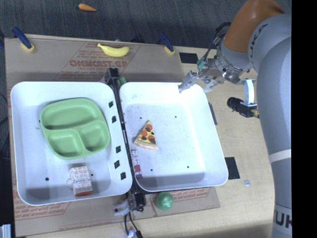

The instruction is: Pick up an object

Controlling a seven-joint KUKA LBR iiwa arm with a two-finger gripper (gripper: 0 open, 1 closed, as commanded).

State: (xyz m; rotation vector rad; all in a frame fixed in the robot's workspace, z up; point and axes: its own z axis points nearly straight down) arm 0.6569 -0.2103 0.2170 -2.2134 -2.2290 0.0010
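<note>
A toy pizza slice (146, 135) lies in the right bin (198, 148), left of its middle. In the left bin (22, 148) a green divided plate (74, 128) rests flat, with a small snack packet (80, 180) in front of it. My gripper (196, 82) hangs over the far right corner of the right bin, well away from the pizza slice. Its fingers (185, 84) are spread open with nothing between them.
A yellow banana (114, 49) lies on the cardboard behind the bins. A green ball (164, 200) sits in front of the right bin. An orange carrot (87, 7) is on the dark floor beyond. Blue clamps (23, 38) hold the cardboard's far edge.
</note>
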